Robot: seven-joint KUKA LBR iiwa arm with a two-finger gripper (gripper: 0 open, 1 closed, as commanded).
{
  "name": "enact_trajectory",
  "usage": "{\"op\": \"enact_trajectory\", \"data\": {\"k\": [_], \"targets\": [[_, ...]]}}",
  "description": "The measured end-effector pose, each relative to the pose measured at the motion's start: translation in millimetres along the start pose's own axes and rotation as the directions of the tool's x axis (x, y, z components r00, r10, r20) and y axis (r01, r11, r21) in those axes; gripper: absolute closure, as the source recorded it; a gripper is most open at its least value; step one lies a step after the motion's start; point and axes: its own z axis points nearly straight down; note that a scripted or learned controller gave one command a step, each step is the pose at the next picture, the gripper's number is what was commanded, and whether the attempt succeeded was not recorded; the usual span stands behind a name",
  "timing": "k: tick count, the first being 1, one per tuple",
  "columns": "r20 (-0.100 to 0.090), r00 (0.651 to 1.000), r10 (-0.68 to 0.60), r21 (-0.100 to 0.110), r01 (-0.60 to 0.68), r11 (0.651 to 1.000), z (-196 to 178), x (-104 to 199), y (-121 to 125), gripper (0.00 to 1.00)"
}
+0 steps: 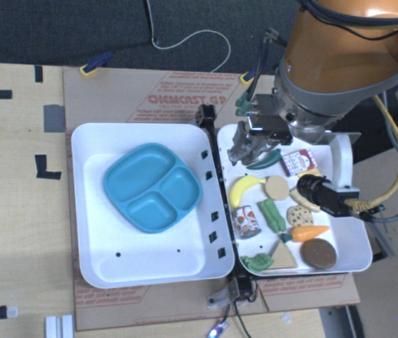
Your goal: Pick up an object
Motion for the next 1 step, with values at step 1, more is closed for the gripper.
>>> {"op": "enact_trajectory", "data": {"k": [1], "targets": [[-0.001, 1.000, 0.001, -0.004, -0.001, 1.000, -24.3, 2.8, 0.0, 1.00]]}}
